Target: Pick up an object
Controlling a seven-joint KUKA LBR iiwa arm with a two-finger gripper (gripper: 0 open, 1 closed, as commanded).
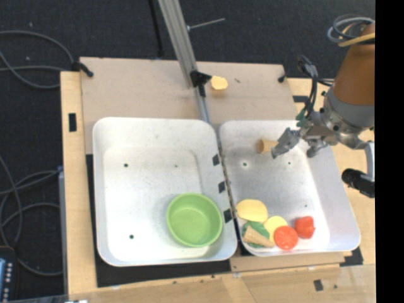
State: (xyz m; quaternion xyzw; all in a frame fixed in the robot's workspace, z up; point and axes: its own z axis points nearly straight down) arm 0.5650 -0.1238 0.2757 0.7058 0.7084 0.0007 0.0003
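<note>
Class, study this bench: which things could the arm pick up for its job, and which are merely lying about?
Job:
- two-finger gripper
- small tan cylinder
- yellow, red and tan toy foods
- green plastic bowl

Lying about:
- pale yellow lump outside the bins
- slanted metal rail

A tan bench (139,90) bears two white bins; the left bin (126,147) and the right bin (328,197) sit side by side, touching; a slanted aluminium rail (177,27) rises from the bench behind their seam; black cables (25,55) trail over dark floor at left.
</note>
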